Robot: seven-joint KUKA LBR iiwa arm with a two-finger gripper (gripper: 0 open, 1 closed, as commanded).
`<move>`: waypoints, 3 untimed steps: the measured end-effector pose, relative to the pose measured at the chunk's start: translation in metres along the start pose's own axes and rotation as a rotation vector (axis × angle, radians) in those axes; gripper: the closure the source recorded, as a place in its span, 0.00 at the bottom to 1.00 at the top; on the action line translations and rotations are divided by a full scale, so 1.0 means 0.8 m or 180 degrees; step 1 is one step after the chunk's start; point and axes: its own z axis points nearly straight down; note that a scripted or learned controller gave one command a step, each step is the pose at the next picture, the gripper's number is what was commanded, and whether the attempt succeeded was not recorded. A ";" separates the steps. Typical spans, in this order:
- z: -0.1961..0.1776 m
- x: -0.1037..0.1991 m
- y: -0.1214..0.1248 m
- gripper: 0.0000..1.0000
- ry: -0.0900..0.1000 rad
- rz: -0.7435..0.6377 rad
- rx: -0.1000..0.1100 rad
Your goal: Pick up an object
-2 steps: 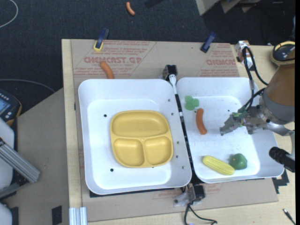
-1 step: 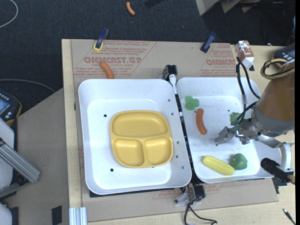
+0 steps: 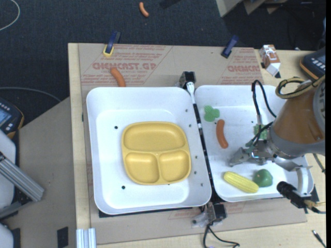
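over the right bin (image 3: 235,94) the gripper (image 3: 239,158) hung low, reaching in from the right on the grey arm with its orange band (image 3: 302,120). its metal fingers (image 3: 235,160) pointed left toward the middle of the bin, and whether they were spread or pressed together could not be told from this slanted view; nothing showed between them. a toy sausage (image 3: 222,133) lay just above and to the left of the fingertips, apart from them, with a small green leafy piece (image 3: 211,113) further up near the bin's left wall. below the gripper a yellow corn cob (image 3: 240,182) lay near the bin's front edge, and a green round vegetable (image 3: 263,177) (perhaps a pepper, too small to be sure) sat just to its right, close under the wrist. the left bin (image 3: 103,112) held a yellow divided plate (image 3: 155,153) with three compartments, one wide at the top and two smaller at the bottom. on the cardboard behind the left bin a second orange sausage (image 3: 118,77) lay loose, and another small orange piece (image 3: 144,9) lay on the dark floor beyond the bench.
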 end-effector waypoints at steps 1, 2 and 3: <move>-0.017 -0.001 0.001 1.00 -0.0008 0.0002 -0.0020; -0.077 0.011 0.003 1.00 -0.0013 -0.0009 -0.0033; -0.138 0.014 0.016 1.00 -0.0013 -0.0010 -0.0036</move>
